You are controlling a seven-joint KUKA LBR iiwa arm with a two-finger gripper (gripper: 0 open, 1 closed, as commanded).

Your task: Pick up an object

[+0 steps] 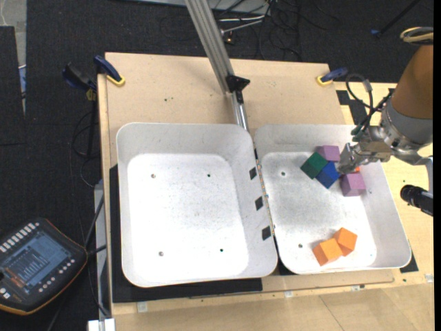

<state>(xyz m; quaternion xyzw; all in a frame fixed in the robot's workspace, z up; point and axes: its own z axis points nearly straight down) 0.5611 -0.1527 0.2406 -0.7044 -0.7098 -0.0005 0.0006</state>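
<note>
In the right bin (pixel 386 254) a cluster of blocks lies near the far right: a green block (pixel 315 164), a blue block (pixel 328 176), a purple block (pixel 329 153) behind them and another purple block (pixel 353 184) to the right. Two orange blocks (pixel 335 245) sit near the bin's front. My gripper (pixel 348 163) hangs over the cluster, between the blue block and the right purple block. The fingertips are hard to make out against the blocks, and nothing is seen lifted.
The left bin (pixel 131 205) sits beside the right one, their rims meeting at the middle. A metal pole (pixel 210 36) slants in from the top. A teach pendant (pixel 34 261) lies at the lower left, off the bench.
</note>
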